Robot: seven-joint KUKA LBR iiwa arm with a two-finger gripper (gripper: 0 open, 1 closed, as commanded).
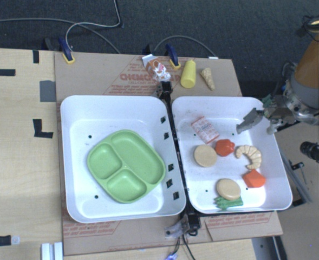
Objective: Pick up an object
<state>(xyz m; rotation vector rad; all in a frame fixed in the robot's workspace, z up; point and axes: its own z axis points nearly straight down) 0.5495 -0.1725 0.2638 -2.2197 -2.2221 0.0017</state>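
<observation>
The right bin (267, 202) holds several toy foods: a red-and-white packet (204, 129), a red tomato (225, 147), a round beige cookie (205, 156), a croissant (249, 155), an orange-red piece (254, 179), and a tan bun (228, 188) above a green sprig (228, 202). My gripper (259, 124) hangs over the right bin's upper right part, above and right of the tomato and croissant. Its fingers are spread open with nothing between them.
The left bin (72, 145) carries a green divided plate (126, 166). Behind the bins, on the cardboard, lie a yellow bottle (188, 73), a beige cone (208, 78) and a small carton (156, 68). Black clips line the rim between the bins.
</observation>
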